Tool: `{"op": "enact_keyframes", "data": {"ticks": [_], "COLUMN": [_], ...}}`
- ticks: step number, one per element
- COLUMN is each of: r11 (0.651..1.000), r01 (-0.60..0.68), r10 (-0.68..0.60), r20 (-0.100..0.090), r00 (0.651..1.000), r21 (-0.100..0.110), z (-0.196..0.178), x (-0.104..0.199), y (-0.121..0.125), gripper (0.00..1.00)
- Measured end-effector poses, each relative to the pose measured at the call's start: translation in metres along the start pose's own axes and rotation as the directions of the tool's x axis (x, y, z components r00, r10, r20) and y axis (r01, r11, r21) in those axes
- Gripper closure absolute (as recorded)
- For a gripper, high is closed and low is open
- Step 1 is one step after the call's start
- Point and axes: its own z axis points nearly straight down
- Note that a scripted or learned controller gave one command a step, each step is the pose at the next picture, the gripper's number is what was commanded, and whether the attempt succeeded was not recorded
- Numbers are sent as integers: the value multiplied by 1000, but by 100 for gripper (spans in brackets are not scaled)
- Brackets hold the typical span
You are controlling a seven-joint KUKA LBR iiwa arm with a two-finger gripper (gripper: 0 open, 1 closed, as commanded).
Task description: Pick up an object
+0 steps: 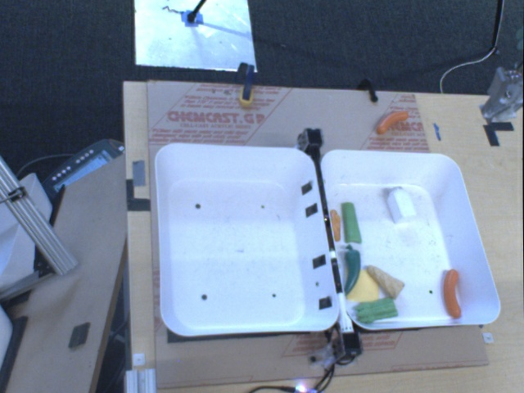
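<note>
Right bin (458, 178) holds a white block (401, 204) and an orange sausage (451, 292).

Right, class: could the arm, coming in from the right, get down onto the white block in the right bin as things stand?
Probably yes. The white block lies alone in the right bin, apart from the green stick, with nothing over it.

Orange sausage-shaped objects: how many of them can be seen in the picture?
2. One orange sausage lies in the right bin, near its lower right corner. The other orange sausage lies outside the bins, on the bench board above the right bin.
</note>
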Motion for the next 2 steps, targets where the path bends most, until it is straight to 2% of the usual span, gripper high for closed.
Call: {"op": "enact_keyframes", "data": {"ticks": [1, 2], "r11": [1000, 1000], "r01": [14, 11], "r10": [-14, -11], "r20": [-5, -4], "r00": [1000, 1000], "r21": [0, 0], "z": [-1, 5], "x": [58, 75], "y": [-43, -49], "gripper": [100, 100]}}
